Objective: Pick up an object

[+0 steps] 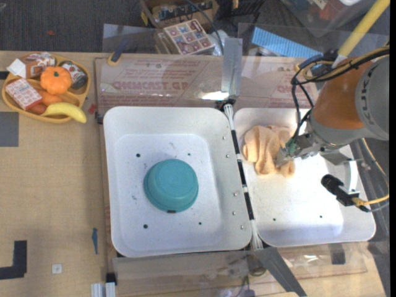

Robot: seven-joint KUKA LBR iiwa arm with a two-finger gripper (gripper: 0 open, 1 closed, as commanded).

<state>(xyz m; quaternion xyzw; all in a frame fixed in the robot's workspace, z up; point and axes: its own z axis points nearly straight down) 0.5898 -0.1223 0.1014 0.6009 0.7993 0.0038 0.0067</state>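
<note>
A teal bowl (pixel 171 185) lies upside down in the left bin (pixel 124 135). In the right bin (pixel 297 221), the hand (pixel 288 153) touches a crumpled peach cloth (pixel 265 147); its grip cannot be told.

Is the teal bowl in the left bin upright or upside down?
Upside down, it seems: the teal bowl shows a smooth domed surface with no hollow, in the left bin.

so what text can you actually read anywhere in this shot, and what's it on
Red printed lettering on the clear sheet behind the bins: faint and seen through glare, too blurred to quote.
Patterned box beyond the bench: print too small to read.
Packets in the yellow dish at upper left: labels too small to read.
Bins, teal bowl, cloth: no text.
</note>
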